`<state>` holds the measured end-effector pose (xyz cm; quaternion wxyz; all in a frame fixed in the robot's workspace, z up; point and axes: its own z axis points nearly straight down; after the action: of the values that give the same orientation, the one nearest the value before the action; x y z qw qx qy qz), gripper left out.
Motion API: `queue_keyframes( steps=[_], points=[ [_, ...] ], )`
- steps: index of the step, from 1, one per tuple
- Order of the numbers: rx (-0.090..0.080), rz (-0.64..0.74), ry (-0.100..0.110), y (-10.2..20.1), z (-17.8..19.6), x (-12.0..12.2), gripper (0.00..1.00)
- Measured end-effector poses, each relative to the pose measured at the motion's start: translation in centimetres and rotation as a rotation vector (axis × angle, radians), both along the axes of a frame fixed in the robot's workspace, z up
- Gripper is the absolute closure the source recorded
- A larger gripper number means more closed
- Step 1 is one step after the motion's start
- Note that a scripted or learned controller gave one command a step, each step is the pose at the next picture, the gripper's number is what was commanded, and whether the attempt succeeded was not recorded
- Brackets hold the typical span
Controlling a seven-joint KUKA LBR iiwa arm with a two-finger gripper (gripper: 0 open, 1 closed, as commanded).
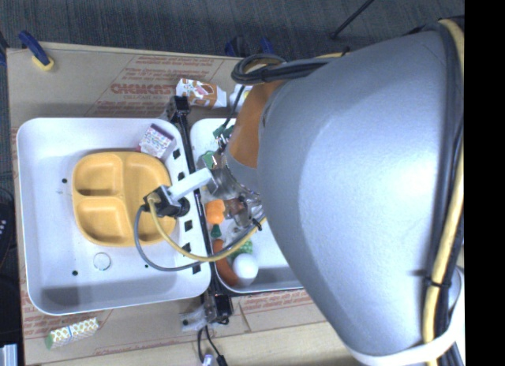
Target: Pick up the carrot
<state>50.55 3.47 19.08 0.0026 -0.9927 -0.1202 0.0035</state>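
Progress looks early: carrot (215, 211) lies in the right bin (272, 278), near the divider, beside the tool (235, 199); whether the tool has closed on it cannot be told.

A divided tray (118, 196) lies in the left bin (39, 222), while the carrot (214, 211) and what may be an egg (245, 267) lie in the right bin (268, 281).

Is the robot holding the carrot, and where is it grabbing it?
Cannot be told. The arm hides most of the right bin, and the end effector is too cluttered to read. Something orange sits beside it.
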Motion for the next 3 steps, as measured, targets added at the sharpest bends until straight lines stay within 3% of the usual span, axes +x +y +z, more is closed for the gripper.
queue_keyframes(
  steps=[1,2,3],
  points=[
    [-0.001,-0.033,-0.002,-2.0,0.0,1.8,0.0],
    [-0.002,-0.034,-0.001,0.0,0.0,0.7,0.0],
    [-0.001,-0.029,-0.001,-2.2,0.0,0.9,0.0]
  ],
)
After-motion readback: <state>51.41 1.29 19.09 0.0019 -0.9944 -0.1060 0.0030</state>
